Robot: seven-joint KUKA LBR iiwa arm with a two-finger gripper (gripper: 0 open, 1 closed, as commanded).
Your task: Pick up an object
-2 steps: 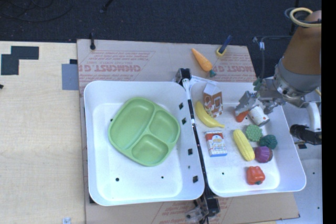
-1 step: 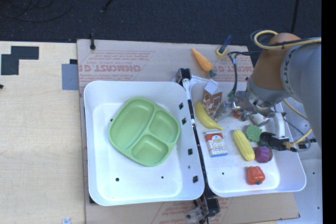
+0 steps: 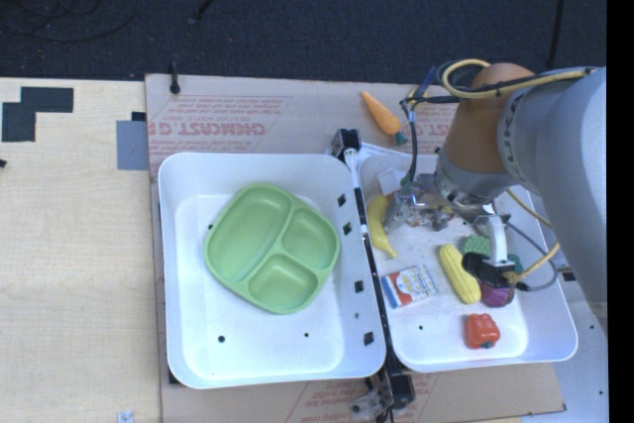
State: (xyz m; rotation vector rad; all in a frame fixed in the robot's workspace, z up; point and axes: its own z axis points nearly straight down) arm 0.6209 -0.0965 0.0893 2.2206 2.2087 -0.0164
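1. Over the right shallow white plastic bin (image 3: 555,337), the grey KUKA arm with the orange band (image 3: 515,139) reaches in from 3 o'clock; wrist sits above the bin's 12 o'clock half.
2. The metal two-finger gripper (image 3: 411,208) points toward 9 o'clock, low near the bin floor. Can't tell how far it's open from this angle, and nothing is visibly caught in it.
3. A yellow toy banana (image 3: 378,225) lies just beside the gripper at its 9 o'clock, along the bin's left wall. Touching or not: can't tell.
4. A small white, red and blue printed carton (image 3: 409,285) lies flat at 6 o'clock of the gripper, clear of it.
5. A yellow toy corn cob (image 3: 459,273) sits at 3 o'clock of the carton, long axis roughly 11-to-5.
6. A dark purple rounded toy (image 3: 497,293) sits just beside the corn at 3 o'clock; a black and white part of the arm's tooling overlaps it from above.
7. A small green toy piece (image 3: 477,245) shows at 12 o'clock of the corn, partly hidden.
8. A red toy bell pepper (image 3: 481,331) sits near the bin's 5 o'clock corner, apart from the rest.
9. An orange toy carrot (image 3: 380,113) lies outside the bins on the cardboard sheet (image 3: 228,119), at 12 o'clock of the right bin.
10. The left shallow white plastic bin (image 3: 188,332) holds a light green three-compartment plastic plate (image 3: 272,248), roughly centred.
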